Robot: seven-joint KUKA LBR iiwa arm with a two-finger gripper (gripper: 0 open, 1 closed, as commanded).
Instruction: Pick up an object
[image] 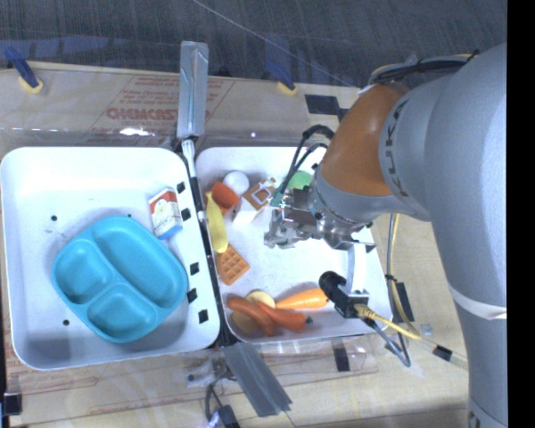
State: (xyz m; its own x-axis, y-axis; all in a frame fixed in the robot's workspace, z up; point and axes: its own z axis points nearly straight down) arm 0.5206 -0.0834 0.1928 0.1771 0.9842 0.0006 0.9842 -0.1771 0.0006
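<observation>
My gripper (282,232) hangs low over the middle of the right bin (250,160), above bare white floor. To its left lie a yellow banana (217,224) and a tan waffle (233,263). A small brown-and-white item (260,193) sits just above the gripper, with a white ball (236,182) and an orange-red round fruit (225,195) beside it. A green thing (300,182) shows right next to the wrist. Along the bin's front edge rest an orange carrot (301,300) and a reddish sausage (263,317).
The left bin (27,176) holds a blue divided tray (120,277) and a small red-and-white carton (165,212). A black-clipped wall (196,239) separates the bins. My arm (410,150) covers the right bin's right side.
</observation>
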